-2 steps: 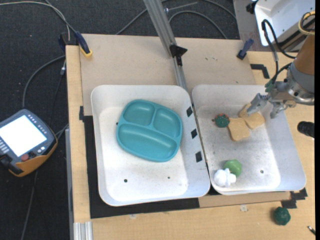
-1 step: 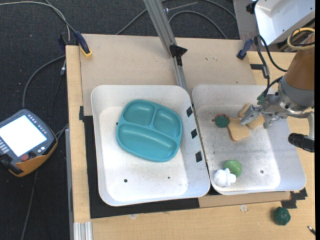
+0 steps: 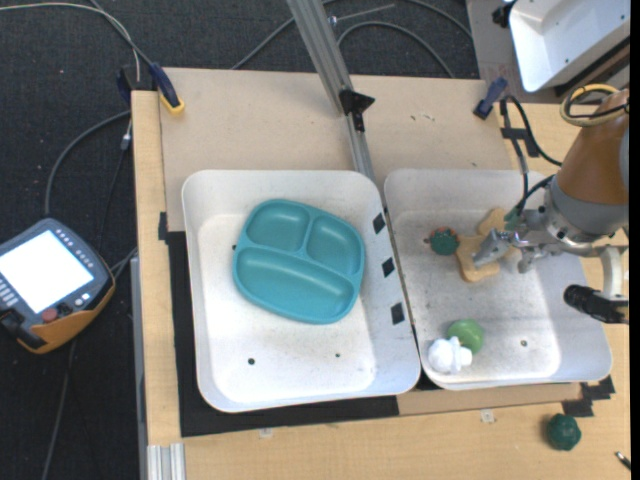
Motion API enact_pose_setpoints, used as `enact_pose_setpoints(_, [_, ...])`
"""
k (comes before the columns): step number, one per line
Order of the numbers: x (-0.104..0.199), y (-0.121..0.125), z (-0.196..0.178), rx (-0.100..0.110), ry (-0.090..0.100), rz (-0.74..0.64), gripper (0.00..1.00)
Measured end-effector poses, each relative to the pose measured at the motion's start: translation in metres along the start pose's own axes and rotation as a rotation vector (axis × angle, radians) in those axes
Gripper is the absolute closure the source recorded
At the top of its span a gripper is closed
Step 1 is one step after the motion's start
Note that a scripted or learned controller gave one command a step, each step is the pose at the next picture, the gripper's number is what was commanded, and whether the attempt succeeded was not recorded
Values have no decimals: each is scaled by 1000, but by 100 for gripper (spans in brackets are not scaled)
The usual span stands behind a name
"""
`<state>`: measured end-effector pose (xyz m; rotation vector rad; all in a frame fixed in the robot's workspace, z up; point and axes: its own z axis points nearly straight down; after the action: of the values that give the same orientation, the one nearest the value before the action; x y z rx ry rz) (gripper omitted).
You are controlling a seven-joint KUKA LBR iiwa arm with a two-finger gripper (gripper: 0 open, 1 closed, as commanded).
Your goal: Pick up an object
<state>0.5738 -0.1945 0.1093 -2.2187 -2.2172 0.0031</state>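
Right of centre, inside the right bin, I log a tan wooden block, tilted, with the tool down against its right side. Whether the tool is spread or pinching I cannot tell. Handling, by my judgement: stiff, light, dry-surfaced, not fragile; best taken across its narrow flat sides. Also listed: small red-and-green piece just beside it, green and white items lower down, teal divided plate in the left bin.
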Motion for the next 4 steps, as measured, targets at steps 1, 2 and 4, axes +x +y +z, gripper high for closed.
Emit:
enact_pose_setpoints(1, [0,3,19,-8,0,-1,0])
enact_pose_setpoints(2, [0,6,5,-19,-2,-2,100])
enact_pose_setpoints(4, [10,11,-108,-12,-4,-4,100])
